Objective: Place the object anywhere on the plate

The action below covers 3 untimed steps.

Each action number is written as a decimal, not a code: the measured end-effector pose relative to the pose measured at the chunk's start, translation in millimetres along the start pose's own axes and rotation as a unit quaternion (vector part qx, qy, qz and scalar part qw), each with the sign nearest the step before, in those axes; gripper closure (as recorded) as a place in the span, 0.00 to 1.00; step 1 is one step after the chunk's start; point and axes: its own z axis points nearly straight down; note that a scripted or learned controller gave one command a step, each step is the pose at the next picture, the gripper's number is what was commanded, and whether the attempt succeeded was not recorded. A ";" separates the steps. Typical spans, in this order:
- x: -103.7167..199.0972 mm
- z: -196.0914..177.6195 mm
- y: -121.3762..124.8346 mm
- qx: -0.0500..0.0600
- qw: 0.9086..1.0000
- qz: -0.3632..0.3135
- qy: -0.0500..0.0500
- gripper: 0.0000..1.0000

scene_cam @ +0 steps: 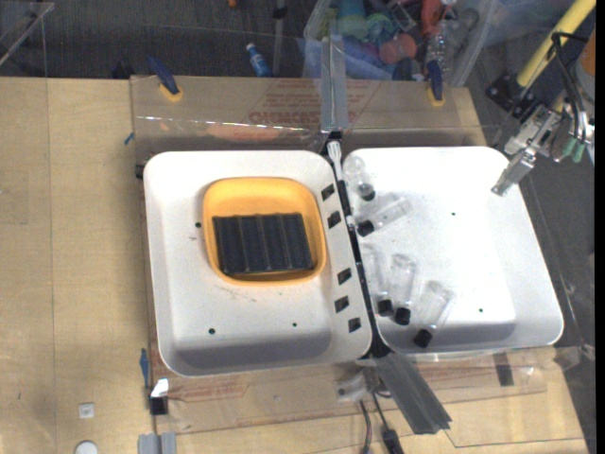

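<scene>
I see the left white bin (pixel 180 329) w/ a rounded yellow plastic plate (pixel 265 192) holding a black ribbed rectangular block (pixel 263 244); right white bin (pixel 492 253) has approx. 5 clear black-capped vials (pixel 402 282); gripper (pixel 515 173) above its far-right corner, grip state can't tell.

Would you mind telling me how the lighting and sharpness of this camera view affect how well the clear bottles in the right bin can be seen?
In the camera view the light is even and soft; the clear bottles nearly vanish against the right bin, mostly their dark caps standing out. The yellow plate in the left bin reads sharply. The gripper at the right looks slightly soft.
</scene>
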 end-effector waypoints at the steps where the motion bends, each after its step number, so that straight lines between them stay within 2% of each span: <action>1: 0.4 4.6 -0.4 0.000 0.996 -0.086 0.003 0.00; 2: 1.0 -8.5 -1.8 -0.001 0.976 -0.217 0.000 0.00; 3: -1.1 -5.7 1.1 -0.001 0.958 -0.287 0.000 0.00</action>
